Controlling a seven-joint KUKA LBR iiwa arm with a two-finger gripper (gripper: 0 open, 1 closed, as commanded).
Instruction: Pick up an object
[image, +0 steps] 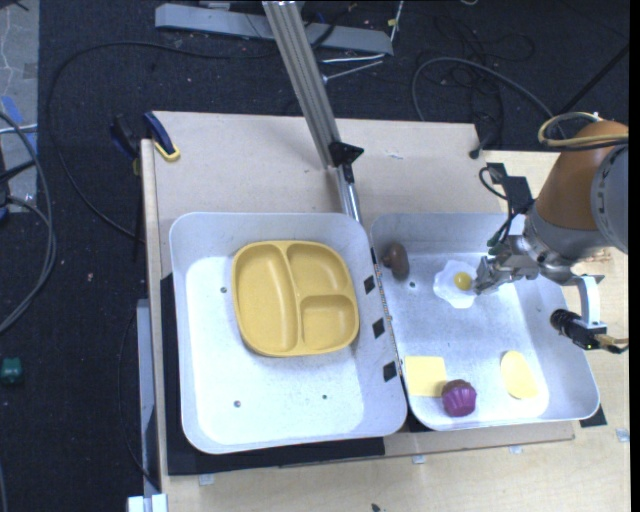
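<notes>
In the right bin (560, 340) lie several small toy foods. A fried egg (456, 284) with a yellow yolk rests near the bin's back middle. My gripper (484, 279) hangs just to the egg's right, low over the bin floor and touching or nearly touching the egg's edge. A brown oval piece (397, 260) sits at the bin's back left. A yellow square slice (425, 375), a purple piece (459, 398) and a pale yellow oval (519, 375) lie along the front.
The left bin (200, 400) holds a yellow divided tray (296, 298). A slanted metal pole (312, 90) crosses above the bench to the divider between the bins. The arm's orange band (575, 190) stands over the right bin's back right corner.
</notes>
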